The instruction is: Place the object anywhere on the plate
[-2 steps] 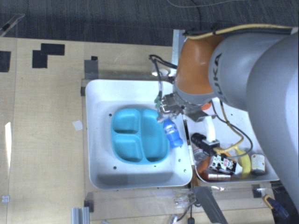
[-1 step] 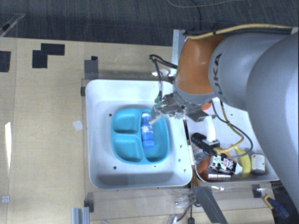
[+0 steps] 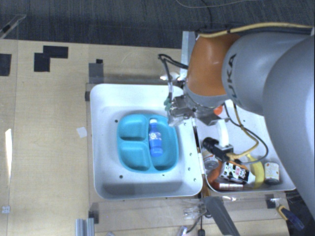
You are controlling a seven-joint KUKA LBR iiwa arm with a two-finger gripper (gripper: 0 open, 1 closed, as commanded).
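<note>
One small bottle [image 3: 155, 137] lies on the blue plate [image 3: 133, 146], down-left of my fingers [image 3: 177, 113], which hover apart from it. I can't tell whether they're spread or closed. My worry: the round bottle rolling across the divider if the arm nudges the plate.

We see a blue plate [image 3: 132, 146] of smooth plastic with a soft sheen, and on it a small bottle [image 3: 155, 137] of clear, glossy plastic with a blue label. The white bin [image 3: 106, 132] around the plate looks like smooth matt plastic. The table [image 3: 44, 132] shows a pale wood-like surface, flat and dull. The arm [image 3: 275, 73] wears a smooth grey shell with a satin finish, and its orange band [image 3: 209, 65] looks glossier. The banana [image 3: 257, 173] has a smooth, shiny skin.
</note>
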